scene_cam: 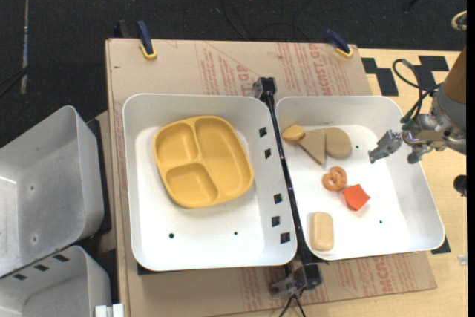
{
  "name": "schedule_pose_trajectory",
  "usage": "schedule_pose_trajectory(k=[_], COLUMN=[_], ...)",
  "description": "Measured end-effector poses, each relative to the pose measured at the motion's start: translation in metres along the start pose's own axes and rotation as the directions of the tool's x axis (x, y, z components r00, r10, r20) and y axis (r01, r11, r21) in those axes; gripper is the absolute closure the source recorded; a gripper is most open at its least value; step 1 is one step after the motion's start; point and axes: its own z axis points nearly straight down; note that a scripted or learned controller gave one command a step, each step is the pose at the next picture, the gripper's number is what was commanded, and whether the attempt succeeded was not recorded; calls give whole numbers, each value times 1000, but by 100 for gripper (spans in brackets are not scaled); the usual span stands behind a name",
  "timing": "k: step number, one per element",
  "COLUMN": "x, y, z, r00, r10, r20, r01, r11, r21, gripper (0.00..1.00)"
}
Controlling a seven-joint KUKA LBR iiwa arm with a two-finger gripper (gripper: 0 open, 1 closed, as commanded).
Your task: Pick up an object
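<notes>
The right bin [415,226] holds several small items: a little yellow piece [294,133], a tan wedge [315,147], a tan round piece [340,142], an orange pretzel [335,178], a red block [357,197] and a cream bar [321,231]. My gripper [398,151] hangs over the bin's right side, level with the tan pieces and well to their right. It is open, with nothing between its fingers. The red block lies to its lower left.
A yellow divided plate [202,161] lies in the left bin [141,234]. A black divider [286,189] runs between the two bins. Grey tubs [44,174] stand off the bench at the left. Cables trail near the arm at the right edge.
</notes>
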Motion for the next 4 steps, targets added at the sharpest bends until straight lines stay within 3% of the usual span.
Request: schedule_pose_trajectory(k=[1,3,4], x=[1,6,6], y=[3,8,9], z=[-8,107,94], r00=[1000,1000,1000], r10=[-4,-1,-3], r20=[4,3,5], r01=[4,1,3], r11=[1000,1000,1000], r21=[-13,-14,-18], gripper=[0,0,100])
